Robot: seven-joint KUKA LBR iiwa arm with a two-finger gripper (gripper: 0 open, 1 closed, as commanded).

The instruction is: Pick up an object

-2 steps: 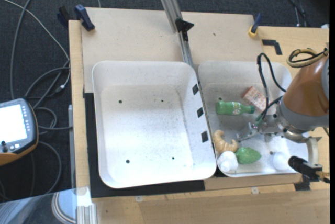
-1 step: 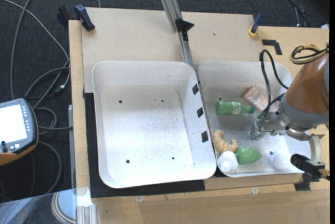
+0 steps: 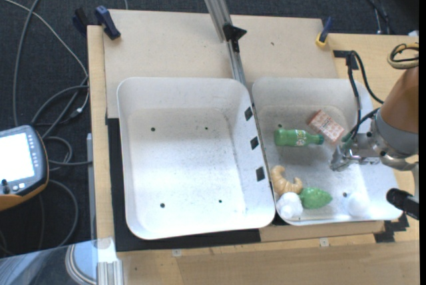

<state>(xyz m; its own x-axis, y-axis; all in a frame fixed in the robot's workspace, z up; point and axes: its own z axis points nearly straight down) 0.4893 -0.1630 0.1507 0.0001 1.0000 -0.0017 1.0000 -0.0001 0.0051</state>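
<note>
Hidden or cut off: we see the arm (image 3: 399, 120) only in part, as it runs off the right edge; its orange band and grey wrist cover the right wall of the right bin (image 3: 266, 94)
Gripper: the gripper (image 3: 341, 160) hangs low over the right bin floor, just right of the bottle; it is small and blurred, so we cannot tell how it is set, and we see nothing held in it
Bins: two shallow white bins with rounded corners and speckled floors; the left bin (image 3: 133, 144) shows a few dark dots on its floor
Green bottle: one green bottle (image 3: 298, 138), smooth plastic, lying on its side in the middle of the right bin
Packet: one pinkish packet in clear wrap (image 3: 326, 124), just up and right of the bottle (its print is too small to read)
Front cluster: near the front wall we count three things close together: a tan knobbly piece (image 3: 285, 179), a white round lump (image 3: 289, 204) and a green rounded object (image 3: 315, 198)
Pale lump: one whitish shape (image 3: 358, 205) near the front right corner, hard to make out against the bin
</note>
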